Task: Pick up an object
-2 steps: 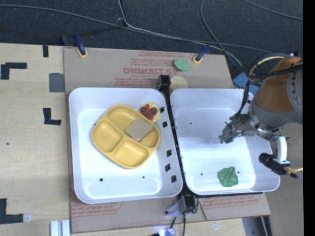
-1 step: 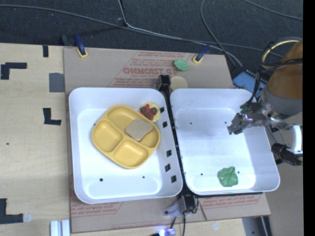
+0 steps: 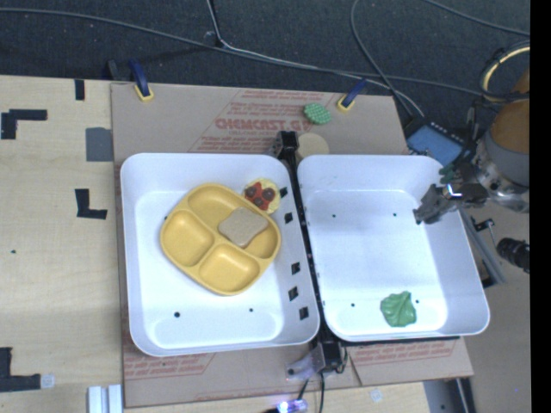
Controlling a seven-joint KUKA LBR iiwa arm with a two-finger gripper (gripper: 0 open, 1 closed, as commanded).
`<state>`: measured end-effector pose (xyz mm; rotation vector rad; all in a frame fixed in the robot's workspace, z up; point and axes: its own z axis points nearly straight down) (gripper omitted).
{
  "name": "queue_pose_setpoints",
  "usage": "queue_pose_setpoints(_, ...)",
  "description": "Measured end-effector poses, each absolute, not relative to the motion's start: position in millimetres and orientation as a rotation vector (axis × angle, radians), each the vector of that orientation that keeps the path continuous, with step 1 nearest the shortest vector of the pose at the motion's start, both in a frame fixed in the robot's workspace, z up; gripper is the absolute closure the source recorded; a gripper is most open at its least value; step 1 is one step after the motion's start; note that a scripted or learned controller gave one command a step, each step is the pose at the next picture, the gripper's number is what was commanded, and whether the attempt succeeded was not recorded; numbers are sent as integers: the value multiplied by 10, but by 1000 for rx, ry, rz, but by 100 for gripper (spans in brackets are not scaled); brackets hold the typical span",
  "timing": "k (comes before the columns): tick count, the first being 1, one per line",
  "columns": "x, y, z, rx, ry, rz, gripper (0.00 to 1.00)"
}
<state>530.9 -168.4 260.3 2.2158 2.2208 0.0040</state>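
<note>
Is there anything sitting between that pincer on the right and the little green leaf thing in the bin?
Nothing visible. The pincer hangs at the right bin's far right edge, and the green leaf lies near the front wall, with bare white floor between them.

The brown cardboard sheet (image 3: 250,119) under the two bins carries red print. At twelve o'clock of the left bin (image 3: 138,256), a slanted line of large red capitals seems to read "CHEMCAST", with smaller lines below it too blurred to make out. More red print runs along the cardboard's edge at six o'clock of the left bin, also too small to read. No other text or number can be read.
</note>
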Motion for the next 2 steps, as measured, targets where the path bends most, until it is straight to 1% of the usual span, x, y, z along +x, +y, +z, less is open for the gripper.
queue_pose_setpoints(1,5246,-1144,2643,2215,2229,1,100)
queue_pose_setpoints(2,5215,-620,2455,2217,2229,-2,100)
